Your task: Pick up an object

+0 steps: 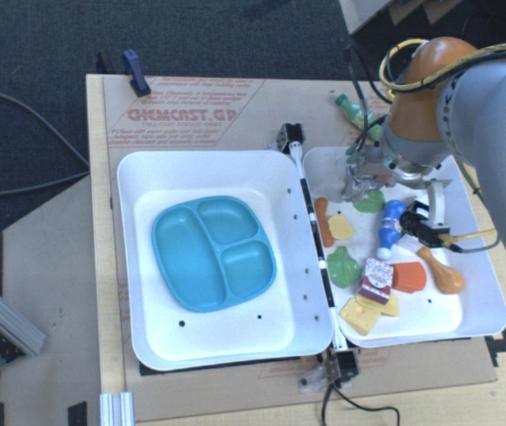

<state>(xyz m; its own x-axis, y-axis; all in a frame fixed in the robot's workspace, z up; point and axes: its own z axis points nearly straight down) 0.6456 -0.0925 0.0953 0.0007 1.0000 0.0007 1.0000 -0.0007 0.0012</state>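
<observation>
The right bin (475, 313) holds several toy foods. A green piece (370, 203) lies near its far end, and my gripper (359, 185) hangs just above and to the left of it. Close by are a blue bottle (389, 224), a yellow piece (340, 229) and an orange stick (323, 220) along the left wall. Nearer the front lie a green leafy piece (343, 267), a purple-and-white box (377, 280), a red-orange block (409, 276), a tan pear-shaped piece (444, 273) and a yellow wedge (360, 313). Nothing is visibly held.
The left bin (138, 185) carries a blue divided plate (214, 252). A green object (351, 108) lies on the bench behind the right bin, beside cables. The grey arm (493, 122) covers the right bin's far right corner. A blue clip (134, 71) sits at the bench's far left.
</observation>
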